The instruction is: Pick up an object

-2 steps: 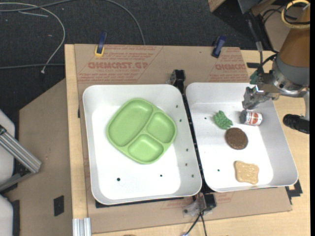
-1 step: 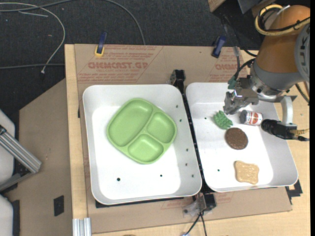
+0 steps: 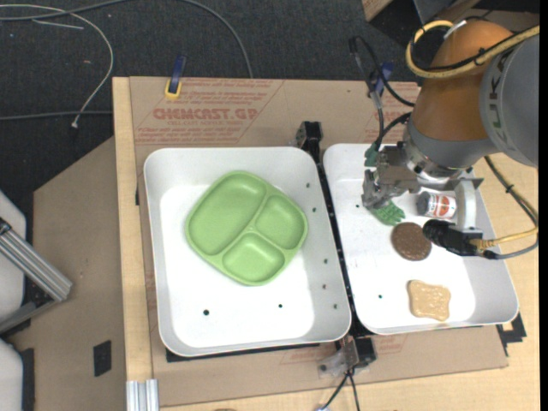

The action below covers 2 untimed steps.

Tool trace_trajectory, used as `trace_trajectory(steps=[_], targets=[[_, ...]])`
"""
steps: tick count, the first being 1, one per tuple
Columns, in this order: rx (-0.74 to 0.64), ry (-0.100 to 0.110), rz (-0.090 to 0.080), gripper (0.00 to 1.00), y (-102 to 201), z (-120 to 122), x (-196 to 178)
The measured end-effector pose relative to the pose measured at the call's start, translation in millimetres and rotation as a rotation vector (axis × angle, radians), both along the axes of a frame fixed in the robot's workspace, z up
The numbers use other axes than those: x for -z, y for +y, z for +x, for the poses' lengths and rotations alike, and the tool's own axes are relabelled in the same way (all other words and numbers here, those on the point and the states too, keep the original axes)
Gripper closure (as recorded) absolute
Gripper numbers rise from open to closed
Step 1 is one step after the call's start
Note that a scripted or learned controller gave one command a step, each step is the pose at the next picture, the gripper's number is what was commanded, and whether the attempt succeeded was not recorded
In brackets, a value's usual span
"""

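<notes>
Presently, one entry, task status: pick not completed. The gripper [image 3: 378, 197] stood low inside the right bin [image 3: 492, 302], at that bin's far-left part. Whether its jaws were spread or closed could not be told, and nothing was visibly lifted. By judgement, the grasp and the raise both remained to be done.

Candidate object: a small green item [image 3: 390, 211], lying directly beneath and touching the gripper on its near side. Kind not determinable, being partly hidden.

Right bin, further contents:
- one red-and-white can [image 3: 438, 205], on its side, just to the right of the gripper, partly under the wrist;
- one brown round disc [image 3: 412, 241], flat, nearer the camera than the gripper and slightly to its right, just beside the green item;
- one tan, irregular flat piece [image 3: 428, 300], well nearer the camera than the gripper, apart from the disc.

Left bin [image 3: 163, 229], well to the left of the gripper:
- one green divided plate [image 3: 247, 227], three compartments, lying flat and turned at an angle, all compartments bare.

Both bins rested on a cardboard sheet [image 3: 137, 114] printed with red lettering.
</notes>
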<state>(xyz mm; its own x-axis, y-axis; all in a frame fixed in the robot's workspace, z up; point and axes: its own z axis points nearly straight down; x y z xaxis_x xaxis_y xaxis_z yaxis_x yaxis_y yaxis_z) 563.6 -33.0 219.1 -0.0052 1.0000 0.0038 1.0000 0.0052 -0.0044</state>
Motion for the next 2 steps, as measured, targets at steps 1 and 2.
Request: trace_trajectory(steps=[1,2], targets=[[-0.001,0.0,0.0,1.0,49.5,-4.6,3.6],[-0.001,-0.002,-0.001,1.0,101.4,-22.1,-10.5]])
